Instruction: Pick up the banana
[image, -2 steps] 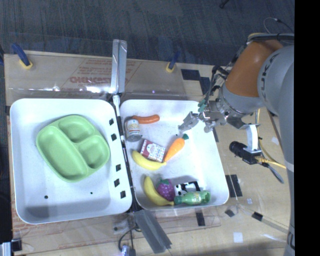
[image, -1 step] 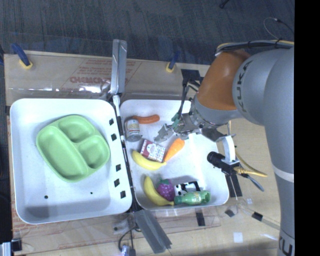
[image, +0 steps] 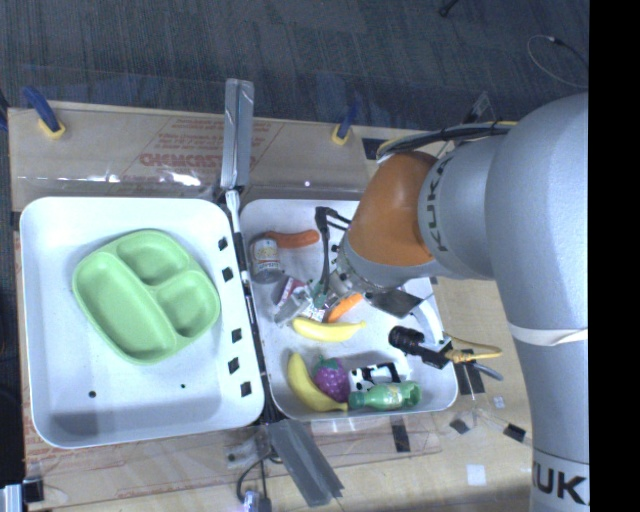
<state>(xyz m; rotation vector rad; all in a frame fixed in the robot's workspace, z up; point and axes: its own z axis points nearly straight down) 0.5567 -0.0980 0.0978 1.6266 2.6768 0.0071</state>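
Gripper (image: 335, 290) sits low over the middle of the right bin (image: 290, 215), mostly buried under the wrist and orange band, so I can't tell if it's released or clenched. Arm (image: 500, 200) is the biggest thing in view and is cut off at the right. "KUKA" reads sideways beside the orange band with the last letter turning out of sight, and a cropped "KU" shows again at bottom right. Left bin (image: 120, 400) holds 1 green divided plate (image: 145, 295) with 3 compartments. Brown board (image: 150, 150) behind the bins carries reddish print, too faint to read, with 2 blue clamps (image: 45, 115) on its back edge. Right bin is crowded and has 2 bananas. The lower banana (image: 303, 385) curves along the front-left corner, touching purple grapes (image: 333, 378). The upper banana (image: 328, 329), smaller, lies mid-bin just below the gripper. Green bottle (image: 385, 397) lies on its side at the front wall, label unreadable, beside a black-and-white item (image: 375, 375) I can't identify. Can (image: 265, 255) stands near the back-left, label blurred, with a reddish sausage-shaped thing (image: 297, 239) just beside it. Orange carrot-like piece (image: 347, 304) is just above the upper banana, partly hidden by the gripper. Small packet (image: 290, 293) to its left is too small to make out.
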